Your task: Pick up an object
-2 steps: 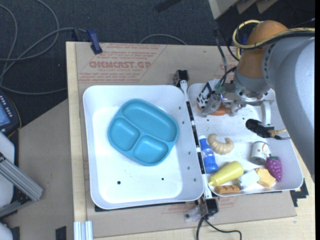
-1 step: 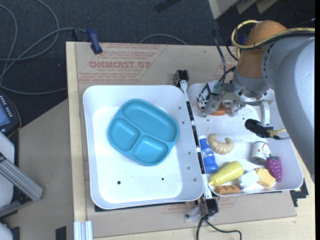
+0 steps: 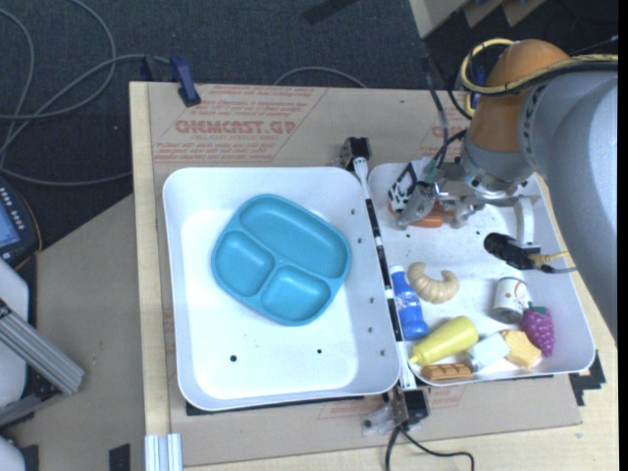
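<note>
Camera view — "CHEMCAST GP" board (image 3: 235,126)

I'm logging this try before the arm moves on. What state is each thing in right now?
Gripper: low in the right bin's far end, over an orange item.
Blue plate: flat, right way up, in the left bin.
Croissant: lying loose in the right bin.
Yellow bottle: on its side.
Grapes: lying by the right wall.
Blue packet: flat along the divider.

A bulky, rounded, light grey arm (image 3: 579,155) is seen, with a glossy orange band (image 3: 515,91) set above its wrist. Yellow and dark cables (image 3: 478,67) are looped beside the band. A small metallic gripper (image 3: 439,202) is fitted below.
</note>
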`<action>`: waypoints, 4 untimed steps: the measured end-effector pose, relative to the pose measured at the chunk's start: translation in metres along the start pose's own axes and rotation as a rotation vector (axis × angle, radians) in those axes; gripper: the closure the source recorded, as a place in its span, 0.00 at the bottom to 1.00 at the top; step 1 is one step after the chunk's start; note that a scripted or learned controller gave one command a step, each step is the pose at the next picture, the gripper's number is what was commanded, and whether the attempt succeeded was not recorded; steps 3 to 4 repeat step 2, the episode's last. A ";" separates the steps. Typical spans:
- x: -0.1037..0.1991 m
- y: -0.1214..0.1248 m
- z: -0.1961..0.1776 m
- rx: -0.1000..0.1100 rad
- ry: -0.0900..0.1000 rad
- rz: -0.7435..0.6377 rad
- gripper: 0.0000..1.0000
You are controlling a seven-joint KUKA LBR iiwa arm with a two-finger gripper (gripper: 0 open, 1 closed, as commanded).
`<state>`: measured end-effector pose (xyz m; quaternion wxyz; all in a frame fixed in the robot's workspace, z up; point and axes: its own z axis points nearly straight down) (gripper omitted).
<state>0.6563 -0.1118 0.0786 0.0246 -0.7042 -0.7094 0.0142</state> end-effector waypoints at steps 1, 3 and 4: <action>-0.001 -0.001 -0.010 0.002 -0.004 0.001 1.00; 0.053 -0.007 -0.112 -0.065 -0.014 0.002 1.00; 0.053 -0.007 -0.112 -0.065 -0.014 0.002 1.00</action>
